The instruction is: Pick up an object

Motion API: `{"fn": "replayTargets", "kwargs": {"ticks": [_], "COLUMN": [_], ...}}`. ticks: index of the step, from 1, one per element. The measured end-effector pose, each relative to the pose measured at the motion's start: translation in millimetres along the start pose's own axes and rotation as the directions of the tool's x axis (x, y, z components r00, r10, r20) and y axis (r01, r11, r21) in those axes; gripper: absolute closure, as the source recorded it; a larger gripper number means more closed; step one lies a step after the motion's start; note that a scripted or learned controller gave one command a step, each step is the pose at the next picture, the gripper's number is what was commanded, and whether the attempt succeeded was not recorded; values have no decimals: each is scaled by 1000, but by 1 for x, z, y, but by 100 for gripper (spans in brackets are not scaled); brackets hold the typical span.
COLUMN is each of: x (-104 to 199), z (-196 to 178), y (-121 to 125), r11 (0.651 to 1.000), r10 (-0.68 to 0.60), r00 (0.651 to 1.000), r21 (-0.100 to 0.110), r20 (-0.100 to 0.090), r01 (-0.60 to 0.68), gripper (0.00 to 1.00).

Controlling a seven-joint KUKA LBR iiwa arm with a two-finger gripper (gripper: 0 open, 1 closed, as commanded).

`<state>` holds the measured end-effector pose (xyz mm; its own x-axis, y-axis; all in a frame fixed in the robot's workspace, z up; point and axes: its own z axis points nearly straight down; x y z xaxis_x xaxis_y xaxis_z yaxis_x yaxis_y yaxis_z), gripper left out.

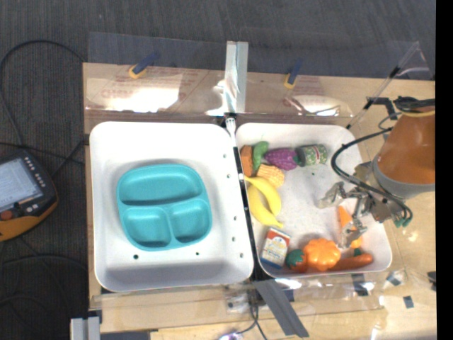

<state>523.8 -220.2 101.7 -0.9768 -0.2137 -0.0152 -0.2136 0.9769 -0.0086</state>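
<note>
Metal pincer (pixel 345 207) hangs in the right bin (pixel 311 183), fingers spread, with a small orange piece (pixel 344 217) between them. An orange pumpkin (pixel 320 253) lies just below it; a banana (pixel 265 198) to its left.

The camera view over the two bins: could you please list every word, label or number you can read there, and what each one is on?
No text can be read.
Small carton in the right bin: printed front, too blurred to read.
Can at that bin's far side: label too small to read.
Handheld screen at the left edge: lit display, lines illegible.
Teal divided tray in the left bin: no markings.
</note>
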Motion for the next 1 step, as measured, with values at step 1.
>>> {"fn": "replayTargets", "kwargs": {"ticks": [1], "x": [7], "z": [10], "y": [0], "r11": [997], "r10": [78], "r00": [997], "r21": [-4], "r20": [-2], "r01": [-78], "gripper": [0]}}
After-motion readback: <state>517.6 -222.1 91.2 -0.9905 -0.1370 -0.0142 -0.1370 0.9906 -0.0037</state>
